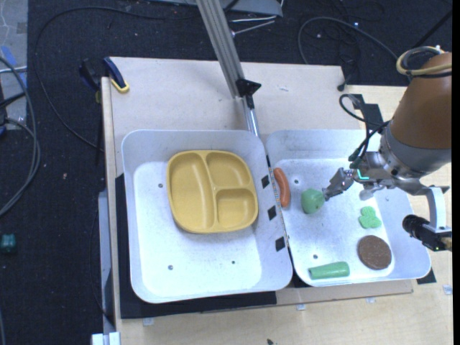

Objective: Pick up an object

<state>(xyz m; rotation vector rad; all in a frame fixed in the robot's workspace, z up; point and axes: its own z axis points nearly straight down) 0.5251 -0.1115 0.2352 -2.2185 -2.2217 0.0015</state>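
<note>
**Robot tool poised beside a green piece in the right bin**

We look down on a table (180, 92) carrying two shallow white bins. The left bin (208, 268) holds a yellow divided plate (213, 190). The right bin (302, 146) holds an orange sausage-shaped piece (282, 186) by its left wall, a rounded green piece (312, 201), a small green leafy piece (369, 217), a brown disc (374, 252) and a green cylinder (329, 269) near the front edge.

The arm reaches in from the right. Its tool (336, 187) sits just beside the rounded green piece, on that piece's right; we cannot tell whether it is apart or together (it is small and dark here), and nothing appears to be clamped in it.

We judge the main risk to be a sideways nudge: approaching from one side, the tool could push the rounded piece toward the sausage piece instead of straddling it, and close on nothing.
</note>
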